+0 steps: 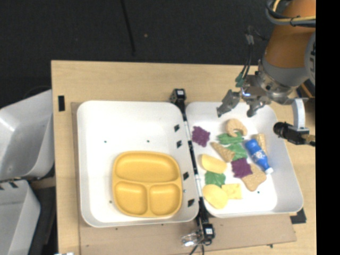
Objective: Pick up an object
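My gripper (240, 105) hangs open above the far end of the right bin (287, 195), with nothing between its two dark fingers (226, 104). Just below it lies a tan ring-shaped piece (234, 127). Further toward the front sit a green leafy piece (230, 141), a blue tube (257, 154), two purple pieces (201, 136) (241, 168), yellow pieces (213, 163) (215, 196) and a tan bone-shaped biscuit (254, 180).
The left bin (95, 121) holds a yellow divided tray (146, 184) toward its front. A black clamp (178, 95) sits at the far end of the seam between the bins. A black fitting (289, 131) overhangs the right bin's right rim.
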You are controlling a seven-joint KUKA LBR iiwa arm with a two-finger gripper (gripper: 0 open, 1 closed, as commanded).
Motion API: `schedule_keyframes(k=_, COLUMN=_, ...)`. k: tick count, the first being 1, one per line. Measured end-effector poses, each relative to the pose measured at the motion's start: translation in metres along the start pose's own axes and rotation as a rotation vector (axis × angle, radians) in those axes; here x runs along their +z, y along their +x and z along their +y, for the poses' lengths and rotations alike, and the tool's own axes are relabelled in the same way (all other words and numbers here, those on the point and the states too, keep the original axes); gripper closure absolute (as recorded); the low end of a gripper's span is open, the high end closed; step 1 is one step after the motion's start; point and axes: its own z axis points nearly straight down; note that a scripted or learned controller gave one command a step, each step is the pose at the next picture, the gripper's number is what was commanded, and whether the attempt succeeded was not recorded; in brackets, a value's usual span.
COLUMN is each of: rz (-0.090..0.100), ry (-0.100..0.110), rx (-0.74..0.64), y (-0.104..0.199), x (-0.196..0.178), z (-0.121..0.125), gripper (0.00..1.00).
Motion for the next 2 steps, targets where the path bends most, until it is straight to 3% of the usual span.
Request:
schedule_keyframes(k=1, rz=0.002, ry=0.018, rx=0.006, y=-0.022, x=0.104, z=-0.110, gripper=0.00)
schedule_keyframes(k=2, rz=-0.006, ry=-0.002, rx=0.006, y=-0.089, x=0.067, z=-0.121, gripper=0.00)
